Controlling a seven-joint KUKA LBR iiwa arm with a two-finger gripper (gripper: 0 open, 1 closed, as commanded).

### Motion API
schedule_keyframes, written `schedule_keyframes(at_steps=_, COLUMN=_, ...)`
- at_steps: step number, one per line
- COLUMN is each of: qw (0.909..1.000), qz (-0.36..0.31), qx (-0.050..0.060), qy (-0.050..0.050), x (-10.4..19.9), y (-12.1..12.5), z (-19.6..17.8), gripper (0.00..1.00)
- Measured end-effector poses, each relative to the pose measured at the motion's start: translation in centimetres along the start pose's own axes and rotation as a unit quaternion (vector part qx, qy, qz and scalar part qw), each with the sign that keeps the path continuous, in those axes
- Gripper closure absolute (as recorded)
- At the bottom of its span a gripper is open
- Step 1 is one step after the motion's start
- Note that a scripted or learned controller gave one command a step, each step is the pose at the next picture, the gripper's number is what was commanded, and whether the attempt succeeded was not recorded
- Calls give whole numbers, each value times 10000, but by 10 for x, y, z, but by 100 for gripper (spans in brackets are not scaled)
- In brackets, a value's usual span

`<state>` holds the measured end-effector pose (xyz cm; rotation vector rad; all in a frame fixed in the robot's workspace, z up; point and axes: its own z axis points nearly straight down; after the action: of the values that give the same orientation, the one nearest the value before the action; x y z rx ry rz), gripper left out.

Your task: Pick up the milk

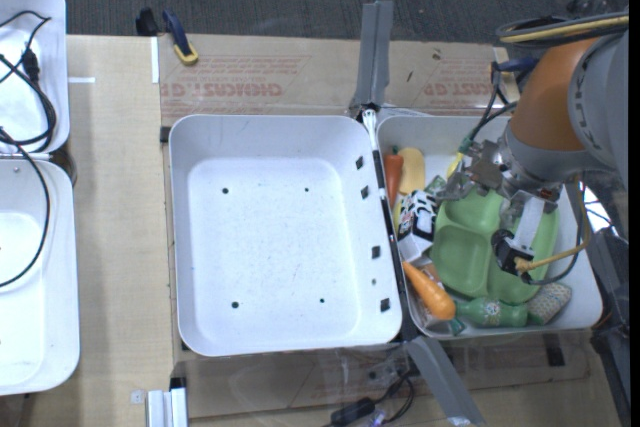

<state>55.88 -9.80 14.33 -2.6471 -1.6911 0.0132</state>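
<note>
The milk (417, 213) is a small white carton with black cow patches, lying near the left wall of the right bin (590, 300). It lies between a yellow item (411, 165) and an orange carrot (431, 290). My gripper (478, 171) hangs low over the right bin, just right of and slightly beyond the milk, above a pale green moulded piece (465, 245). The grey wrist with its orange band (545, 100) hides the gripper's tips. Nothing shows as held.
Another orange carrot (394, 173) leans along the right bin's left wall. A green bottle (495, 313) and a beige textured item (550, 296) lie at its near edge. The left bin (190, 215) sits beside it. A blue-handled tool (178, 36) lies on the bench behind.
</note>
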Motion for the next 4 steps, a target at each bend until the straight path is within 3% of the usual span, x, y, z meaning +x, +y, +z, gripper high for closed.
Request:
schedule_keyframes(at_steps=1, qw=9887, qz=1482, qx=-167, qy=126, x=-1, y=9, z=20, gripper=0)
schedule_keyframes(at_steps=2, qw=9851, qz=1722, qx=19, qy=8, x=18, y=-21, z=-45, gripper=0)
schedule_keyframes(at_steps=3, qw=9958, qz=910, qx=25, qy=9, x=-20, y=16, z=-74, gripper=0)
schedule_keyframes(at_steps=4, qw=9998, qz=196, qx=-51, qy=24, x=8, y=26, z=10, gripper=0)
